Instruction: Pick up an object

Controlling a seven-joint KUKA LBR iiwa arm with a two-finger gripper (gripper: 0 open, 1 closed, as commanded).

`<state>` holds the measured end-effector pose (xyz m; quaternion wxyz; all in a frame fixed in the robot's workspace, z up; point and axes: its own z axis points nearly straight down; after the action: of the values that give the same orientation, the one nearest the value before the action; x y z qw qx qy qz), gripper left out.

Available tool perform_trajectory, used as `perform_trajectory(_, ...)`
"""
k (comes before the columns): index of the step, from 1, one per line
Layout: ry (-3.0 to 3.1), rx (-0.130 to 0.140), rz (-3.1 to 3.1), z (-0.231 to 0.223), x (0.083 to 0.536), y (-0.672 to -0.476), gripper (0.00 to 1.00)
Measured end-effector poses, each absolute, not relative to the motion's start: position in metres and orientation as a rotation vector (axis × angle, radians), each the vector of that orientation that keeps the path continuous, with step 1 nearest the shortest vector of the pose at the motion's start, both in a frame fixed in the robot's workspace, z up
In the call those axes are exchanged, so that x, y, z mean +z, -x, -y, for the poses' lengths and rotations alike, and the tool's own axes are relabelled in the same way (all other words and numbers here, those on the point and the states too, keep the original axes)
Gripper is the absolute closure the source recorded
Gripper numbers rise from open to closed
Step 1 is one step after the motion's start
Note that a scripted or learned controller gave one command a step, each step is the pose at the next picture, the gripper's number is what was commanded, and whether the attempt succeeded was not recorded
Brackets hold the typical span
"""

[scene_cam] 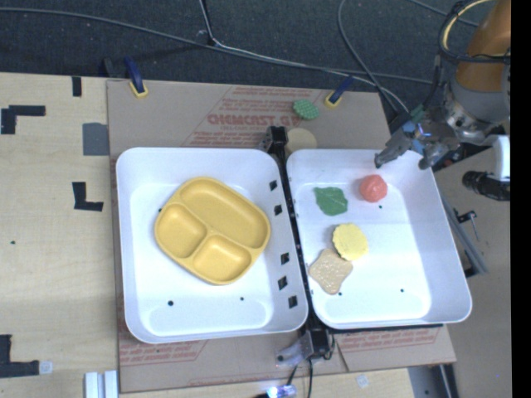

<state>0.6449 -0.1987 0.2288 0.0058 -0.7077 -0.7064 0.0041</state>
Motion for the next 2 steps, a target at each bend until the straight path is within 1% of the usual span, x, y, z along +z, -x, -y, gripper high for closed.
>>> perform_trajectory(1, 2.219, 0.001, 2.223, 0.198, 0.237, -0.648, 0.00)
perform_trajectory(2, 2.217, 0.008, 2.220, 0.199, 0.173, -0.643, 0.00)
